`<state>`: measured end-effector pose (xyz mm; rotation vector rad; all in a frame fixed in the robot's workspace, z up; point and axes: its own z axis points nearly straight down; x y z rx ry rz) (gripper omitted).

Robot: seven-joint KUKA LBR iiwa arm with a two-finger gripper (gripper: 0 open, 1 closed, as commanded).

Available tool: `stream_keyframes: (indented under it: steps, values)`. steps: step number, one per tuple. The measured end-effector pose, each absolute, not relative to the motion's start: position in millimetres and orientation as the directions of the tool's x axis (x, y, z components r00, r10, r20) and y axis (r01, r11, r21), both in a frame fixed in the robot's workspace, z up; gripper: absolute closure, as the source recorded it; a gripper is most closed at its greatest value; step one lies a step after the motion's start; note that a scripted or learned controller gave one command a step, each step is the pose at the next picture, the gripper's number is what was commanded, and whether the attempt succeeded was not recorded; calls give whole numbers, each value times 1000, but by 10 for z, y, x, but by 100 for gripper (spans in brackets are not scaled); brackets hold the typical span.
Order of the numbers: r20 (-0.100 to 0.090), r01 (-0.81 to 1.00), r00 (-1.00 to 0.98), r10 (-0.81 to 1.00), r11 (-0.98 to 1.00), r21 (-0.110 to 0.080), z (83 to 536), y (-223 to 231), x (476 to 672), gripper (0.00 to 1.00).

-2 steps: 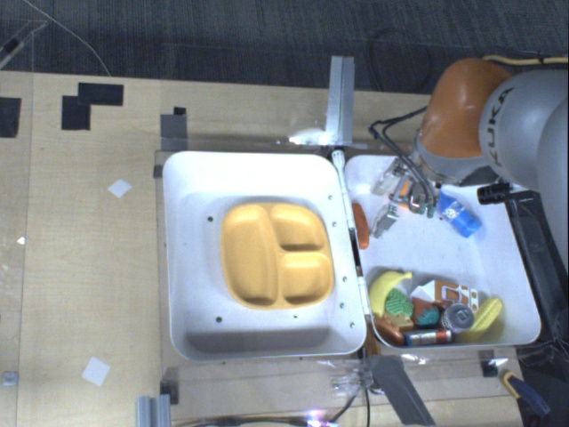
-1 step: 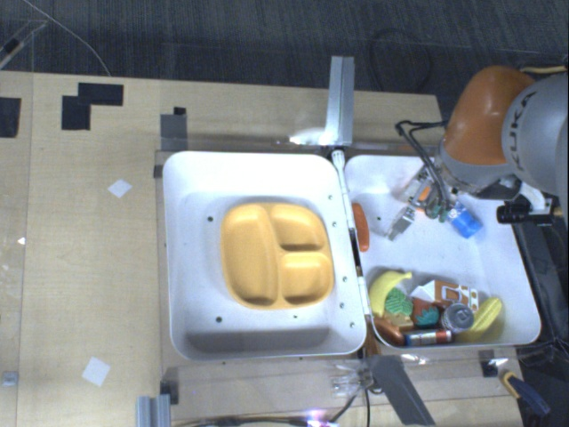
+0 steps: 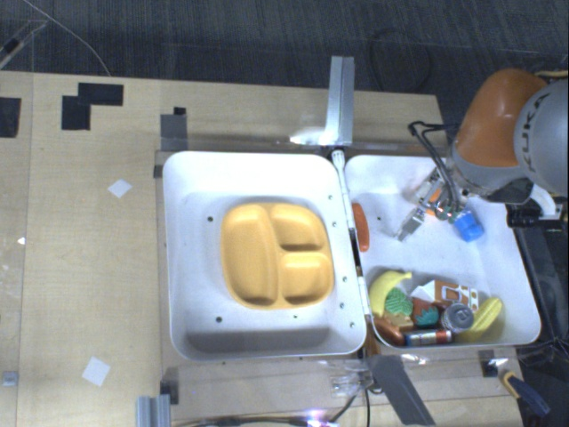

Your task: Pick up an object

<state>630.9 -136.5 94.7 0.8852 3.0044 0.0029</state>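
Jaws of the gripper (image 3: pixel 425 210) hang low over the right bin (image 3: pixel 511 274), in its upper half, with the grey fingers slanting down toward seven o'clock; they look slightly apart, and nothing sits between them. Just beside the gripper, at about three o'clock from the fingertips, lies a small blue object (image 3: pixel 468 228), apart from the fingers, with a patch of orange showing between it and the gripper body. At nine o'clock from the fingertips, against the bin's left wall, lies a hot dog (image 3: pixel 360 225), its long axis running from twelve to six o'clock. Most other objects sit in a heap (image 3: pixel 434 306) along the bin's bottom edge, at six o'clock from the gripper and well apart from it: yellow banana shapes, a green piece, a small can and a carton. The left bin (image 3: pixel 191 238) holds a yellow divided tray (image 3: pixel 274 254). By my judgement, the blue object is the nearest target, so a grasp would mean shifting toward three o'clock.
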Motion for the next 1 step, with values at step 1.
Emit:
stream_keyframes:
  steps: [1]
  values:
    - [-6,654,-757,654,757,5,1105,-1310,6117,0]
